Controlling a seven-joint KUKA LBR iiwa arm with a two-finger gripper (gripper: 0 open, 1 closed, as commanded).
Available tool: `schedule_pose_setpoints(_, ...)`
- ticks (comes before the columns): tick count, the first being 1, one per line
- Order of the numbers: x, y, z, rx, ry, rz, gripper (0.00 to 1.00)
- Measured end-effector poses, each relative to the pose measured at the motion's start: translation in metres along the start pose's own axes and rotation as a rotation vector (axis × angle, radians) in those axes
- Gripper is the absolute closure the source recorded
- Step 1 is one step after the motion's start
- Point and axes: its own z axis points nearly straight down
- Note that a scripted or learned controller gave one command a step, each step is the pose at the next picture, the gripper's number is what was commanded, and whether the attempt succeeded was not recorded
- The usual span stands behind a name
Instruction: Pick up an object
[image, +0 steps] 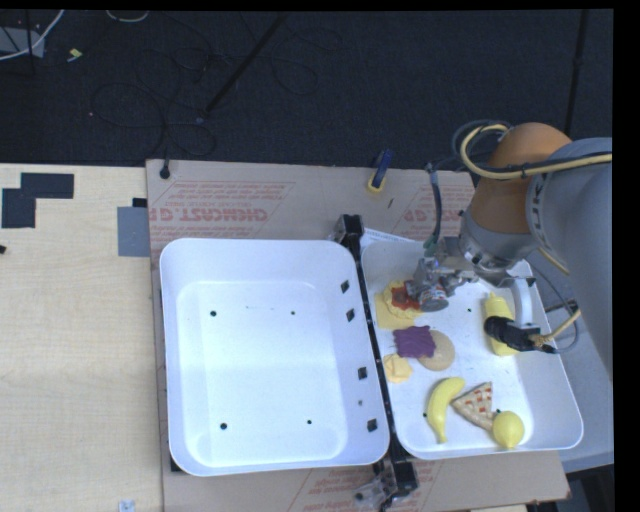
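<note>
Hand low in the right bin

The hand (432, 283) sits over a red piece (403, 297) on yellow, just above the purple piece (414, 342); whether it grips cannot be told.

Two bins side by side on the bench (70, 350): left bin (180, 300), right bin (560, 400) holding all the items. End effector (432, 290) sits over a small toy (404, 298) at the right bin's far-left; flat piece (414, 342) just in front of it. Banana (441, 404), pizza slice (476, 403) and lemon (508, 429) line up left to right along the near edge.
</note>
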Motion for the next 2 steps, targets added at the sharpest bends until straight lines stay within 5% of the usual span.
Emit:
schedule_pose_setpoints(1, 0.007, 0.001, -0.034, 0.007, -0.001, -0.002, 1.0)
schedule_pose_setpoints(2, 0.076, 0.001, -0.076, 0.007, 0.0, -0.005, 1.0)
